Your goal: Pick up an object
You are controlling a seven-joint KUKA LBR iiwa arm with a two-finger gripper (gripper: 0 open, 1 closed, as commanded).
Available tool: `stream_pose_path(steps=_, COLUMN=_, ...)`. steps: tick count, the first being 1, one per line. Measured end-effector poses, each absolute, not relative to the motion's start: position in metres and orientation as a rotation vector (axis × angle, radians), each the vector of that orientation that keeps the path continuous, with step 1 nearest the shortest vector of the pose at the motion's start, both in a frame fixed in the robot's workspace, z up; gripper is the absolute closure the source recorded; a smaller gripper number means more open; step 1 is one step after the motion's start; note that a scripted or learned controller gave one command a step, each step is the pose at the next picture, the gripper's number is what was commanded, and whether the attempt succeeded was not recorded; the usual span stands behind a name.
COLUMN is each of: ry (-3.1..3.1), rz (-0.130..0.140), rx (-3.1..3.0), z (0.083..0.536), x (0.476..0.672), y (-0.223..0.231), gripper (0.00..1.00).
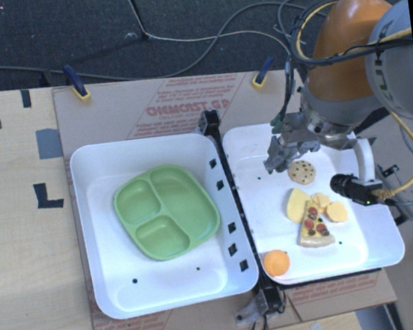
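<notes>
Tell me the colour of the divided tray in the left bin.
Light green; the divided plastic tray shows plainly in the camera view.

Red print on the cardboard, and that's the lot.

The cardboard sheet (184, 107) under the two bins carries red lettering above the left bin, running at a slight slant. The biggest line looks like "CHEMCAST GP", though the letters are faint and partly cut off by the bin divider. Smaller red lines sit above and below it, too fine to make out. More tiny red print runs along the sheet's front edge below the bins, also unreadable.
</notes>
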State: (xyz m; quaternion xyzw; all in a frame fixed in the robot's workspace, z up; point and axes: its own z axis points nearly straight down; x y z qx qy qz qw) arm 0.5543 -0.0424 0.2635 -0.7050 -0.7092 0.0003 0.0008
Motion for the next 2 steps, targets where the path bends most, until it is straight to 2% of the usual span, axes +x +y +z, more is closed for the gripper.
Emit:
stream_pose_path(steps=1, ry=-2.227, rz=0.001, rx=-2.213, z=0.263, x=0.554, y=0.013, gripper=1.0)
stream_pose_path(steps=2, ry=-2.226, rz=0.005, rx=-2.212, z=0.24, x=0.553, y=0.072, gripper=1.0)
